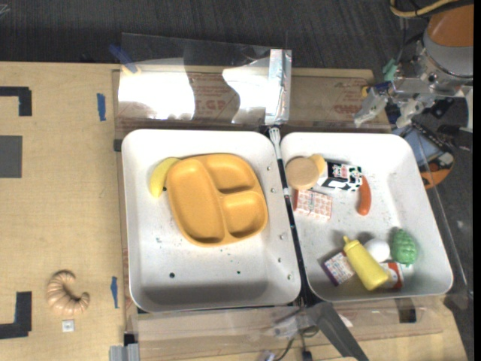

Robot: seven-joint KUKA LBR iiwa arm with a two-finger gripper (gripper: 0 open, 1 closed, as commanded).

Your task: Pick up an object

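My gripper (385, 116) hangs above the far right corner of the right bin (421, 201), just beyond its back rim, open with nothing between its fingers. Inside that bin lie a tan round bun (304, 171), a black-and-white packet (344, 177), a pink-and-white packet (314, 203) and an orange-red sausage shape (364, 198). Toward the near side, a yellow mustard bottle (364, 263), a white ball (378, 249), a green knobbly toy (404, 247) and a small purple box (337, 268) are clustered together. None of them touches the gripper.
The left bin (143, 224) holds an orange divided tray (216, 198) with a banana (159, 175) at its left. A croissant (68, 292) lies on the bench at the lower left. A clear plastic sheet (218, 89) stands behind the bins.
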